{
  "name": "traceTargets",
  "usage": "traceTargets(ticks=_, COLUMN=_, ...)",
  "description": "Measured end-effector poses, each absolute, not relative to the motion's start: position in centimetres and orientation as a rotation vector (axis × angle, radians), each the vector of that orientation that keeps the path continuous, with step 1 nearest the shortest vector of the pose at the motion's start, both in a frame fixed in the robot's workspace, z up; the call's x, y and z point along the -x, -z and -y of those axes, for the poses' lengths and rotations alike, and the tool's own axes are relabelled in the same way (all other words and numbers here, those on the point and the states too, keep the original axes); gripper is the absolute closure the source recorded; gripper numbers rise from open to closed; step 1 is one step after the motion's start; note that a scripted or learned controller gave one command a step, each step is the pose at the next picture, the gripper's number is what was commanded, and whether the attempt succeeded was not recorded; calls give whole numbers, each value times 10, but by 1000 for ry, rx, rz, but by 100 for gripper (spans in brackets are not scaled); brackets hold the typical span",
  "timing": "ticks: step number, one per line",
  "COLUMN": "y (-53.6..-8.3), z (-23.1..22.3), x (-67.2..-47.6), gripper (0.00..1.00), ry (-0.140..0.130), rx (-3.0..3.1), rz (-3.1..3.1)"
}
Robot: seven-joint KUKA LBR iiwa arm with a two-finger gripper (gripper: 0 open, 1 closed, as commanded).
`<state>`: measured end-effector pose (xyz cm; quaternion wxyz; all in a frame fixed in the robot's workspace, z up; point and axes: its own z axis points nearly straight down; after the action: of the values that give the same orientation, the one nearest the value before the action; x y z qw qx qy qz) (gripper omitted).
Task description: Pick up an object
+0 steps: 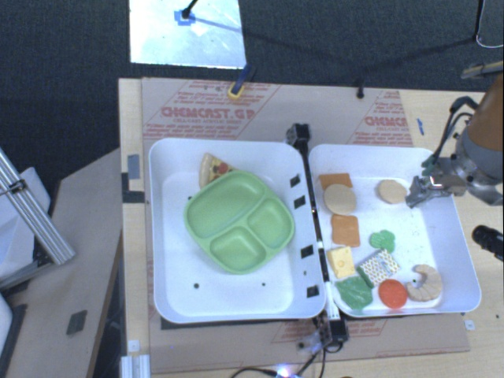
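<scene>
Pizza slice half under the green plate; arm cut off at right.

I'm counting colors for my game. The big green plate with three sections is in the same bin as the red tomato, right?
Not quite. The camera view shows the green plate in the left bin, with a pizza slice peeking out behind it. The red tomato sits in the right bin, among the other play food. The plate really is green with three sections.

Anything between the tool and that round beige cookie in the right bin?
Nothing visible. The tool hangs just right of the cookie near the right bin's upper right; only bare bin floor shows between them. The nearest other items lie further left.
</scene>
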<state>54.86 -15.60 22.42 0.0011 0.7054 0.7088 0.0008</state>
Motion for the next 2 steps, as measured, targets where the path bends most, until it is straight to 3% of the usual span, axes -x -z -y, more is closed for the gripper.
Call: traceTargets(ticks=2, y=-241, z=71, x=-593, gripper=100, ry=-4, rx=-2215, rz=-2225)
